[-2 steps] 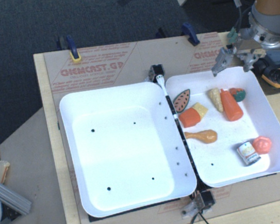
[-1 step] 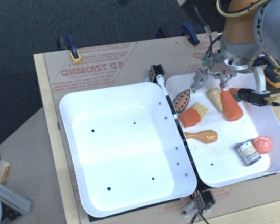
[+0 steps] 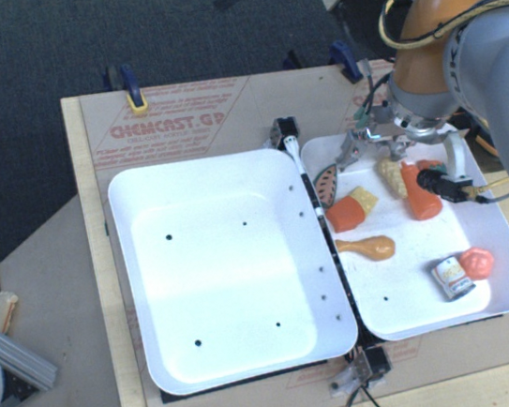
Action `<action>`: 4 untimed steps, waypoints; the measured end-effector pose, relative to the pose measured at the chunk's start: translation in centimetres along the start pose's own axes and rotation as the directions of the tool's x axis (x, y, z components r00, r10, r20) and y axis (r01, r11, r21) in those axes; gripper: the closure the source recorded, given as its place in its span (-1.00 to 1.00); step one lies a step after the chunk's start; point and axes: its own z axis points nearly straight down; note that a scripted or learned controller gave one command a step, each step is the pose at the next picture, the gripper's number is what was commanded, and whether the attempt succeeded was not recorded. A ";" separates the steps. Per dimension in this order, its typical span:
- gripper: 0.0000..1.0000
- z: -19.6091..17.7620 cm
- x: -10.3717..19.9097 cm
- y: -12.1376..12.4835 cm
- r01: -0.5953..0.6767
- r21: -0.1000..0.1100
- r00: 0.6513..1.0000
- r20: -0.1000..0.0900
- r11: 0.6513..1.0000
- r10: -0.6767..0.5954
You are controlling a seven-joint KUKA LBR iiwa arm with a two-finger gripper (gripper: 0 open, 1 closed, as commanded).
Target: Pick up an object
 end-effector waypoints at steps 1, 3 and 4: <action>-1.00 2.0 1.9 -0.5 0.001 0.019 1.000 -0.004 1.000 0.000; -1.00 1.9 2.0 -5.7 -0.003 0.021 1.000 -0.006 1.000 0.003; 1.00 0.5 2.1 -5.3 -0.002 0.008 1.000 -0.005 1.000 0.002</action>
